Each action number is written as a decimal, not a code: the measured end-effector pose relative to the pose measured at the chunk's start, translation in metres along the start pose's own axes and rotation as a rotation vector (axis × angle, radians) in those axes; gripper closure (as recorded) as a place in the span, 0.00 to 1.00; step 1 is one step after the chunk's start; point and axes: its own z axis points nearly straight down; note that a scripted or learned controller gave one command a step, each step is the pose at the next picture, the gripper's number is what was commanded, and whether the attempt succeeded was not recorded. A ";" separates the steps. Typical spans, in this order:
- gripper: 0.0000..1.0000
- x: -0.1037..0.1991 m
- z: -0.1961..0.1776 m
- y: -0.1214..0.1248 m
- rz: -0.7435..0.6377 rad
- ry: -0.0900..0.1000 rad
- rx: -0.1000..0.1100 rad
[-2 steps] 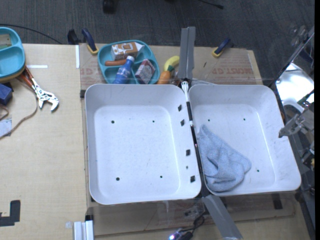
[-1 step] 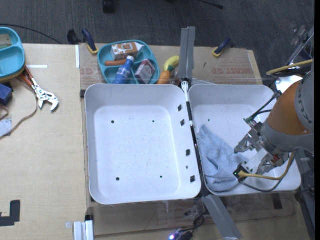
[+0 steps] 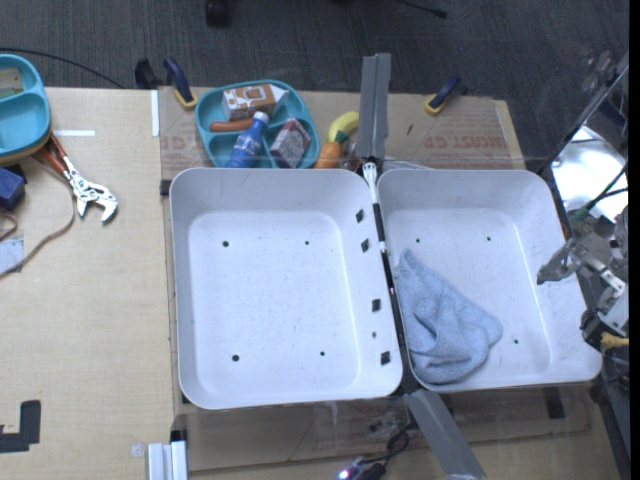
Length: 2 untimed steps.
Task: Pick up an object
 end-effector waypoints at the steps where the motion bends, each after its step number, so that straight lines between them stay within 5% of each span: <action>1: 0.00 0.000 -0.044 0.000 0.259 -0.001 0.001; 2: 0.00 0.069 0.105 -0.065 0.452 -0.002 0.005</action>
